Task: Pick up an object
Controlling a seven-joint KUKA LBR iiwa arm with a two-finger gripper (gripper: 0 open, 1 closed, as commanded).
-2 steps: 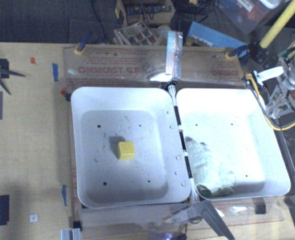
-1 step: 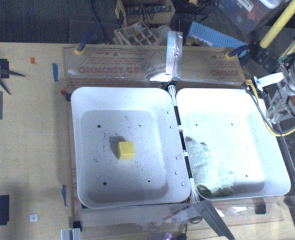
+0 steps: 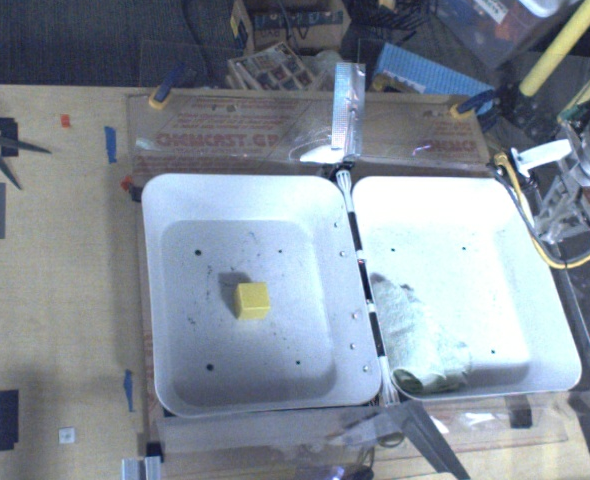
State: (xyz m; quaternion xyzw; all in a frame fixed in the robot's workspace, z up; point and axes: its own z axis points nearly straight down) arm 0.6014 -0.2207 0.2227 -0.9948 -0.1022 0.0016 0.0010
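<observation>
The camera view looked down at a slant on a pale wooden bench (image 3: 55, 268) carrying two shallow white plastic bins side by side. In the left bin (image 3: 165, 218) a small yellow cube-shaped block (image 3: 253, 300) sat near the middle of the floor, a little toward the near wall, alone and clear of every side. The floor around it was flecked with dark specks and small holes.

In the right bin (image 3: 535, 268) a rolled, greyish-white cloth bundle (image 3: 415, 338) lay along the left wall, running from mid-floor down to the near left corner, where its greenish end touched the rim.

Behind the bins a clear plastic sheet (image 3: 245, 133) lay flat over the bench, carrying faded red lettering that seemed to begin "CHEMCAST"; the rest was too blurred to read. A shiny metal strip (image 3: 347, 108) stood upright where the bins met. Blue tape marks (image 3: 110, 144) dotted the bench on the left.

At the right edge, part of the arm's grey-and-white hardware with yellow cabling (image 3: 550, 193) hung beside the right bin's far corner. How far the pincer stood open could not be told, nor whether it held anything.
</observation>
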